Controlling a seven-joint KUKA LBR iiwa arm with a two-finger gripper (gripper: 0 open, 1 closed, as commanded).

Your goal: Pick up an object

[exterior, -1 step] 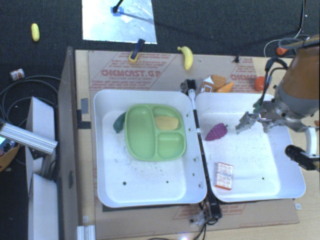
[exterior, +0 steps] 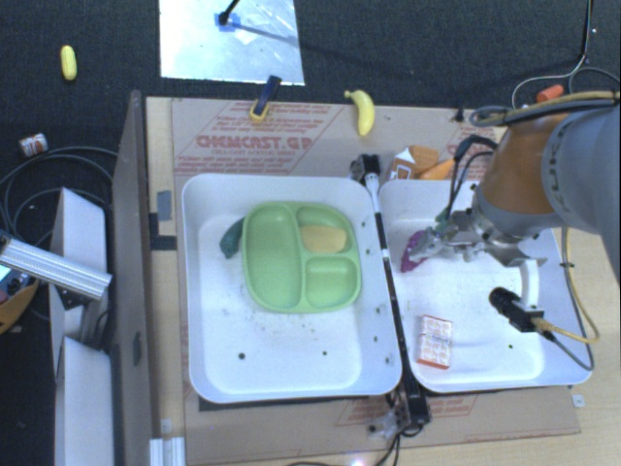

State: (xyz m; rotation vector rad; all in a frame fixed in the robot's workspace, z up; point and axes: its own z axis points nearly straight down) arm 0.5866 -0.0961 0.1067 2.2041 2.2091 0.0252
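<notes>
View from above, left to right. In the left white plastic bin (exterior: 209, 260) I see a light-green divided plate (exterior: 291, 270) near the centre. A small dark-green object (exterior: 231, 236) touches its left rim, and a flat yellow piece (exterior: 325, 236) lies in its far-right compartment. A yellow toy banana (exterior: 364, 113) lies on the bench near its far edge, beyond the gap between the bins.

In the right white plastic bin (exterior: 505, 367), a crumpled purple object (exterior: 419, 248) rests near the left wall, about midway along it. A small red-and-white packet (exterior: 435, 341) lies flat towards the near-left corner, well apart from the purple object. An orange object (exterior: 427, 163) sits at this bin's far-left corner; I cannot tell whether it is inside or outside the rim.

The grey arm with orange band (exterior: 543, 173) reaches in from the right. Its gripper (exterior: 448, 233) is low over the bin, just beside the purple object. Whether it is spread or closed, or touching the object, I cannot tell.
</notes>
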